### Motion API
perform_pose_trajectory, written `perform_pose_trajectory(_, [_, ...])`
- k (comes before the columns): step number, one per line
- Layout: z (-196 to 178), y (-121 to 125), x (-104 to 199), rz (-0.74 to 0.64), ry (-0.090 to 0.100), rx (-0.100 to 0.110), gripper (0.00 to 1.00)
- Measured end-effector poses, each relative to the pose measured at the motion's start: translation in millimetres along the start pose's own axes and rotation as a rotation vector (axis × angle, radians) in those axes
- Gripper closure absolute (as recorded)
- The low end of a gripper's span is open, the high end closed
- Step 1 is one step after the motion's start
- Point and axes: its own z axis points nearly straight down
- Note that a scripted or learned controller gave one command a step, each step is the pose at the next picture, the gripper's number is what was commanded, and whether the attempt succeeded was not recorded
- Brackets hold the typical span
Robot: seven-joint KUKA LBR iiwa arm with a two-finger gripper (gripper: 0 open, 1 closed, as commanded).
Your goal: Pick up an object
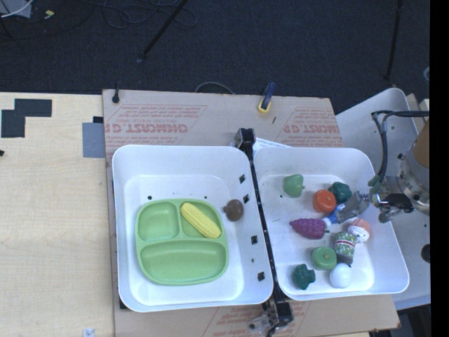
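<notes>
Red printed lettering on the brown cardboard sheet (210, 121) under the two bins, upper centre of the frame, seen upside down and too blurred to read with certainty. Same red print repeated toward the upper right on the sheet, and again in part along its lower edge at bottom centre, equally illegible. No other readable text, numbers or labels.

Yellow corn (201, 220) lies on a green plate (182, 262); both bins (179, 160) white.
</notes>
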Motion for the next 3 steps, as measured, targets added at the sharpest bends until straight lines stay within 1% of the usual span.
perform_pose_trajectory(1, [-6, 2, 0, -0.002, -0.003, -0.013, 0.0])
perform_pose_trajectory(2, [57, 4, -4, -0.003, 0.0, -0.005, 0.0])
perform_pose_trajectory(3, [109, 13, -6, -0.002, 0.0, -0.007, 0.0])
